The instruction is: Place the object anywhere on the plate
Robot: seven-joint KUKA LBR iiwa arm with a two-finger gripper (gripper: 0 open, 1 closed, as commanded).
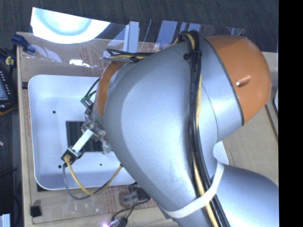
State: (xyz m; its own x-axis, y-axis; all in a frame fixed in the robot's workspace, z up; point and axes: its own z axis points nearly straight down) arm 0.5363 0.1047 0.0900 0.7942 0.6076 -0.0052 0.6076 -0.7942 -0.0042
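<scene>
My grey arm with its orange band (236, 79) covers most of the camera view and reaches over the left white bin (45, 103). The gripper's end (90, 136) hangs low over the middle of that bin, with a white bar (78, 148) and a yellow cable (80, 188) sticking out to the lower left. A dark rectangular patch (74, 130) lies on the bin floor right under the gripper, partly covered by it. The arm hides the right bin and anything in it.
The left bin's walls (33, 141) run close around the gripper on the left and front. Bright glare (61, 25) falls on the bench behind the bin. Blue and clear parts (132, 34) stand at the back. Cables (128, 197) lie along the front edge.
</scene>
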